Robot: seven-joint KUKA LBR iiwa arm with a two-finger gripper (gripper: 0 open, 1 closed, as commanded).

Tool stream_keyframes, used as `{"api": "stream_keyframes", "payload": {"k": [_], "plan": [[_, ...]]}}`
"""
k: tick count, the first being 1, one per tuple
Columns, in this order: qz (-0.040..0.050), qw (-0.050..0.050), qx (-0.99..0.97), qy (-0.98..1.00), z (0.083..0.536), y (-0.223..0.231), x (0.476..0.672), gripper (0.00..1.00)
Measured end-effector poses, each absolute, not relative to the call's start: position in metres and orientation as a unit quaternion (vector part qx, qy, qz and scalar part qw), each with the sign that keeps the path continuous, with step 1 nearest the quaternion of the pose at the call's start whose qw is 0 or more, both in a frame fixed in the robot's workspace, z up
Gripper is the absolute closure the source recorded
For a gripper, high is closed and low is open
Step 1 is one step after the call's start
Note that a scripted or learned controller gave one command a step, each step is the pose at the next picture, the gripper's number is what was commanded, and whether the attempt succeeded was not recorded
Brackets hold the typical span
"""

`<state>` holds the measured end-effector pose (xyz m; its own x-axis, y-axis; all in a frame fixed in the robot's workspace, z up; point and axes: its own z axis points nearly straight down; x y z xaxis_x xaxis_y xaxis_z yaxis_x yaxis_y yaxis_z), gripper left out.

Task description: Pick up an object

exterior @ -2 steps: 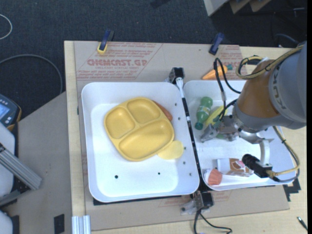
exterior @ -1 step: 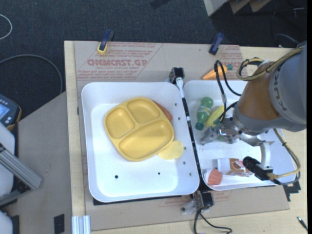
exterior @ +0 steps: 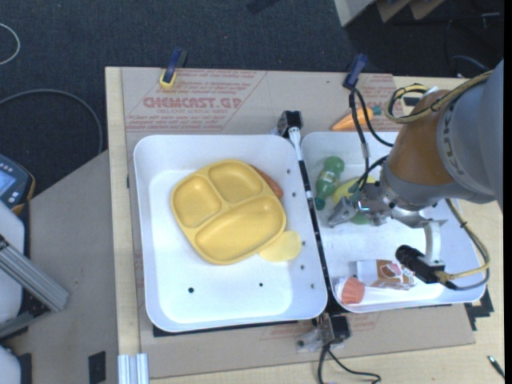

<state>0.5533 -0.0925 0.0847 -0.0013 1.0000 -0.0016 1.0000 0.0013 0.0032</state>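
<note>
End effector [exterior: 346,211] just below green bottle [exterior: 327,178], touching; finger state unclear.

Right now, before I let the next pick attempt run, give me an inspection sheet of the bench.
Surface: two shallow white bins, left bin and right bin, on a brown cardboard sheet.
Job's things: yellow three-compartment plastic plate in the left bin, overlapping a pale yellow disc; green plastic bottle, white-and-brown packet and small orange-red cup in the right bin.
Clutter: orange piece behind the right bin.
Gripper: gripper low over the right bin, beside the bottle; nothing seen between the fingers.
Cables: black cable running to the wrist.
Surroundings: dark carpet.
</note>
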Motion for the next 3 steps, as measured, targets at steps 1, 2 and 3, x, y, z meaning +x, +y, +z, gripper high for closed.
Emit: {"api": "stream_keyframes", "payload": {"k": [1, 2, 3], "plan": [[0.0007, 0.002, 0.707, 0.707, 0.095, -0.093, 0.553, 1.00], [0.0040, 0.002, 0.703, 0.711, 0.190, 0.011, 0.544, 1.00], [-0.0004, -0.002, 0.705, 0.709, 0.209, 0.058, 0.504, 1.00]]}}
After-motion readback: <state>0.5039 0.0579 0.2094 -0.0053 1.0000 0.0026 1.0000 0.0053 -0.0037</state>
